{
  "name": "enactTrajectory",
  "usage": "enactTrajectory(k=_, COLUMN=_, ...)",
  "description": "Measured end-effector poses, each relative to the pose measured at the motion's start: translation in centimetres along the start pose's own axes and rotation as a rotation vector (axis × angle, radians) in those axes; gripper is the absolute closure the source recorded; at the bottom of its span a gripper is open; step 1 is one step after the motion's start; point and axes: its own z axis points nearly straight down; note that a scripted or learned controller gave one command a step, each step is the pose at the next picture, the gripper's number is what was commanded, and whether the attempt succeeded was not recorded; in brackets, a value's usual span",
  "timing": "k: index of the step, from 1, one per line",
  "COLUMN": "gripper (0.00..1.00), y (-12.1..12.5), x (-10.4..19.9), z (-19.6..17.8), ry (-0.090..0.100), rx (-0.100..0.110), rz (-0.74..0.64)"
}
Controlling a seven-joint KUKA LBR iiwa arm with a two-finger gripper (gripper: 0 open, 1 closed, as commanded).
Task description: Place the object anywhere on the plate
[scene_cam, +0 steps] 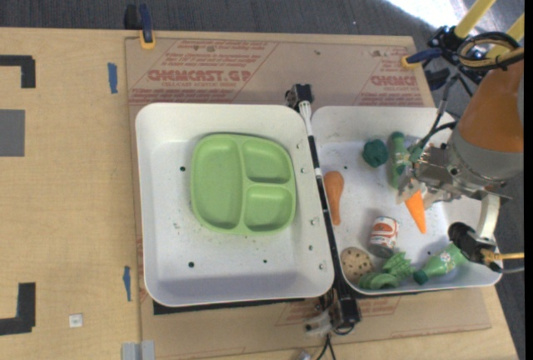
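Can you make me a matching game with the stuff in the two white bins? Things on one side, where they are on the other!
Things:
1. green divided plastic plate
2. orange toy carrot lying by the bin divider
3. round speckled cookie
4. small red and white can

Places:
A. near the front corner of the right bin
B. middle of the left bin
C. middle of the right bin
D. left edge of the right bin

Pairs: 1-B, 2-D, 3-A, 4-C
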Motion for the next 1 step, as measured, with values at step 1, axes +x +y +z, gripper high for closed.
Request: enactTrajectory(k=1, gripper=1.00, y=-6.51, x=9.40, z=-1.21, ry=0.001, rx=0.004, rz=0.162)
